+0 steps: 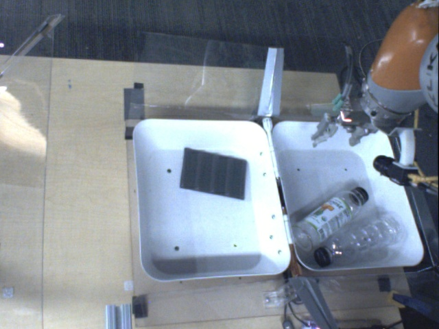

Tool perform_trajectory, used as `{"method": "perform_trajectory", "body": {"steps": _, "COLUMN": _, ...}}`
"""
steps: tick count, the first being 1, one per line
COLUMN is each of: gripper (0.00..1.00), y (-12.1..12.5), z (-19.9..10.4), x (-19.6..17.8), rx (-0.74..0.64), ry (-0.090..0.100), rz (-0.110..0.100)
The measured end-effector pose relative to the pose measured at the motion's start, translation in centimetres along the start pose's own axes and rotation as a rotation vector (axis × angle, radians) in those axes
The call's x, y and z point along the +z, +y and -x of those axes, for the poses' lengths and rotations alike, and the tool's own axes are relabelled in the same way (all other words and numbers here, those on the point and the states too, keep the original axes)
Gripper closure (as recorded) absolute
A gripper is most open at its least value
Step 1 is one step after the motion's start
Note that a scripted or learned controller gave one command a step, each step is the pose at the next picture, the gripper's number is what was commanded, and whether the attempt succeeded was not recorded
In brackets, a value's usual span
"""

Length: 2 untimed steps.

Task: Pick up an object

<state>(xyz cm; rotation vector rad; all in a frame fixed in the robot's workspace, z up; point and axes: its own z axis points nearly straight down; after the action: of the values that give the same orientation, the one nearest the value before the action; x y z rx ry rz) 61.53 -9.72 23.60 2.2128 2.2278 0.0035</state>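
My gripper (338, 136) hangs over the far edge of the right bin (322, 157), its two grey fingers spread apart with nothing between them. Two clear plastic bottles lie at the near side of that bin: one with a green and white label and a black cap (332, 214), and a ribbed one with a black cap (357, 240) in front of it. A flat dark grey ribbed pad (213, 173) lies in the left bin (158, 204), far from the gripper.
An upright metal post (270, 91) stands behind the seam between the two bins. A clear plastic sheet (206, 74) stands behind the left bin. The wooden bench (68, 204) extends to the left.
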Motion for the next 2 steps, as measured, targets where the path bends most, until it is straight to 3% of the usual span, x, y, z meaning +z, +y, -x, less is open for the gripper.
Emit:
{"method": "perform_trajectory", "body": {"steps": 1, "gripper": 0.00, "y": -5.9, "z": 3.7, "x": 9.2, "rx": 0.020, "ry": 0.000, "rz": 0.000}}
{"method": "perform_trajectory", "body": {"steps": 2, "gripper": 0.00, "y": -11.8, "z": 8.7, "x": 14.5, "rx": -0.153, "ry": -0.007, "rz": 0.017}}
